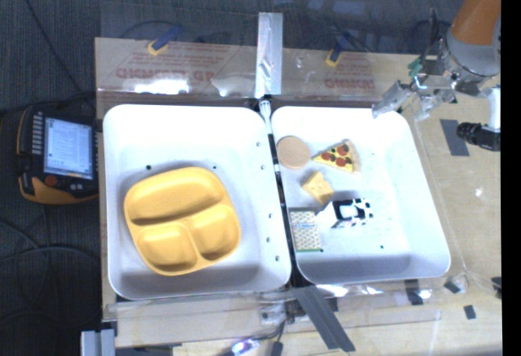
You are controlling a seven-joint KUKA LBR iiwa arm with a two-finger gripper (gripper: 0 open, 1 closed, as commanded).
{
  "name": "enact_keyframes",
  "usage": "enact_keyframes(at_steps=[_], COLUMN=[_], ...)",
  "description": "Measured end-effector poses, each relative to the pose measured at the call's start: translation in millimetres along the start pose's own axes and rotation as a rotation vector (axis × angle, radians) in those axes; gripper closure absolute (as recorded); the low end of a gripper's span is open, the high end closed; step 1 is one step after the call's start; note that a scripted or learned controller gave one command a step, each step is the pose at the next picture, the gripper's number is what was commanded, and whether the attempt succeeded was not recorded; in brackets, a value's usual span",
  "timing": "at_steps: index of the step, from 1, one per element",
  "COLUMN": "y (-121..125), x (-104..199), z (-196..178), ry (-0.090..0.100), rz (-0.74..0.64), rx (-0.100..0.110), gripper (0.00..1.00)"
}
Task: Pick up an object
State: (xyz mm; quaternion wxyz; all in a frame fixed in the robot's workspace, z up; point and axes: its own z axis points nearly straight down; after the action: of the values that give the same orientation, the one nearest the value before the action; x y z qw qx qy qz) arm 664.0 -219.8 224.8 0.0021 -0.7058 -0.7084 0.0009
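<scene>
Above right bin's (pixel 423 183) far right corner: pincer (pixel 399 102) spread, nothing gripped | pizza slice (pixel 339 156) apart below

The arm (pixel 480 4) comes in from the upper right of the view. Its orange band is at the top, and the grey wrist is just under it. From the wrist the gripper (pixel 399 102) stretches to the lower left, tilted and not straight down. The fingers (pixel 389 103) are the lowest and leftmost part; the wrist stands up and right of them.
</scene>
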Motion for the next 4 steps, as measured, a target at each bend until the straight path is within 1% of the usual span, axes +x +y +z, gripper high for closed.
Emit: enact_keyframes(at_steps=[1, 2, 3, 4], y=[4.8, 1.4, 2.6, -22.5], x=[44.0, 80.0, 80.7, -5.0], z=[94.0, 136.0, 127.0, 18.7], ry=[-0.003, -0.010, -0.009, -0.005], rz=[-0.202, -0.237, -0.237, -0.191], rx=[0.001, -0.012, -0.013, -0.001], gripper=[0.00, 0.00, 1.00, 1.00])
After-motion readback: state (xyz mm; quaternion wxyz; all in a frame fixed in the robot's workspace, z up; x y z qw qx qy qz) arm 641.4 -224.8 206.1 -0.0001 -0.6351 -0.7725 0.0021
